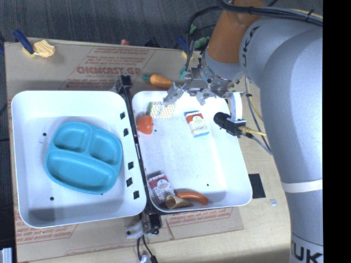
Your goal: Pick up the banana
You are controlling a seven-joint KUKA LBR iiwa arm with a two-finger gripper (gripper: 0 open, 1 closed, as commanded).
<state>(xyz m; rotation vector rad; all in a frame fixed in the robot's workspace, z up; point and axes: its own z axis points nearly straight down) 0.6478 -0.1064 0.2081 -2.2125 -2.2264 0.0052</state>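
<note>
A pale yellow, banana-coloured piece (44, 49) lies on the cardboard at the far left back corner, outside both bins, beside a blue clip. My gripper (186, 95) hangs over the back edge of the right bin (236, 163), far to the right of that piece. Its fingers (172, 94) are spread open with nothing between them. Just below the left finger sits a small patterned box (163, 110).
The right bin holds an orange-red round fruit (145, 124), a small carton (197, 124), a red packet (159, 186) and a hot dog (189, 196). A carrot (160, 81) lies behind it. A blue divided plate (83, 156) sits in the left bin (22, 147).
</note>
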